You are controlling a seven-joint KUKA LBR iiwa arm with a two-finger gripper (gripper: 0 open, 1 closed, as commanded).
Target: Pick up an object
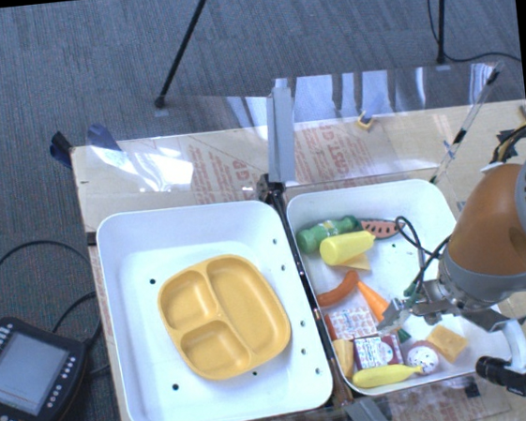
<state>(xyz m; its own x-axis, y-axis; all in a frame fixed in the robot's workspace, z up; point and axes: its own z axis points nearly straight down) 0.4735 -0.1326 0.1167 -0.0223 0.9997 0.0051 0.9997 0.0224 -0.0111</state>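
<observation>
Jaws: we cannot tell how they stand; our gripper (399, 313) hangs low in the right bin (431, 197), its tip lost among cables and clutter.
Grasp: we see nothing between the tips, so we claim no hold.
Nearest target: the orange carrot wedge (374, 300) lies just beside the tip, on its far-left side; we judge it the likeliest object to pick up.
Below the tip: a red-and-white carton (374, 349), a yellow banana (384, 376) and a small round white toy (421, 358) crowd the near wall.
Right of the tip: a cheese wedge (447, 341) sits under our wrist.
Beyond the tip: a sausage (337, 290), a yellow corn cob (346, 247), a green vegetable (320, 234) and a watermelon slice (383, 227) lie toward the far wall.
Left, well apart: the yellow divided plate (223, 315) rests in the left bin (129, 362).
Why so low: we judge the arm is down to reach the heap.
Risk: the pieces touch, so a close may catch two or slip.
</observation>
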